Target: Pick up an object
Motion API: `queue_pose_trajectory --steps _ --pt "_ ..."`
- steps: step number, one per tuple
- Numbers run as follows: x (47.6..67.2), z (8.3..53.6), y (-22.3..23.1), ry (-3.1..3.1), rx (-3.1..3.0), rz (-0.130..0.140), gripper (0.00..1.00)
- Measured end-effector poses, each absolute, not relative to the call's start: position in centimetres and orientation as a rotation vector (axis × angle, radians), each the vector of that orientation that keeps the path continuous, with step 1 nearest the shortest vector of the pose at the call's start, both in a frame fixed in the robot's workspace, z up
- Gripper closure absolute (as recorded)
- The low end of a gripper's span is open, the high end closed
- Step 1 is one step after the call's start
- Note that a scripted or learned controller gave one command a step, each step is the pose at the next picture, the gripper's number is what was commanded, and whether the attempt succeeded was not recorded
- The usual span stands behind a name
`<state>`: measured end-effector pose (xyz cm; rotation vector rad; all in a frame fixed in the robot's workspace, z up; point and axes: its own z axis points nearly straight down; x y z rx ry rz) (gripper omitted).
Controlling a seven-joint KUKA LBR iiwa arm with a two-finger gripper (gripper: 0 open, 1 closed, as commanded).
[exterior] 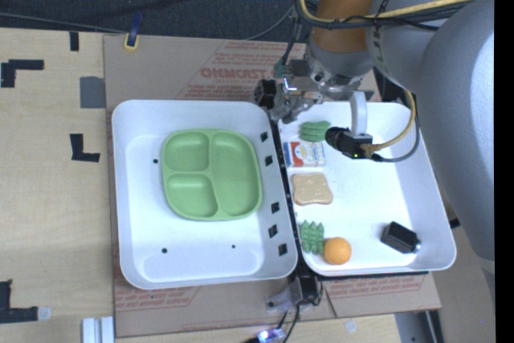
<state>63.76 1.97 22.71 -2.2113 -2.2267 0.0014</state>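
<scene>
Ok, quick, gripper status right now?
Gripper: cannot be told from this view; it sits at the far left corner of the right bin, beside the green toy.

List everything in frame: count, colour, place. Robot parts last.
bins: 2, white, side by side on the bench
divided plate: 1, green, in the left bin
ridged green item: 1, green, far end of the right bin, near the gripper
small carton: 1, white with red and blue, right bin, next to the ridged item
toast slice: 1, tan, middle of the right bin's left side
leafy item: 1, green, right bin near corner
orange: 1, orange, beside the leafy item
black block: 1, black, right bin near right
gripper: 1, dark, over the bins' far divider
</scene>
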Motion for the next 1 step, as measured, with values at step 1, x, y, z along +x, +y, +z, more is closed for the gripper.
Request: queue_pose_trajectory --steps 1 --pt "62.65 22.29 6.25 -2.225 -2.213 0.002 1.00"
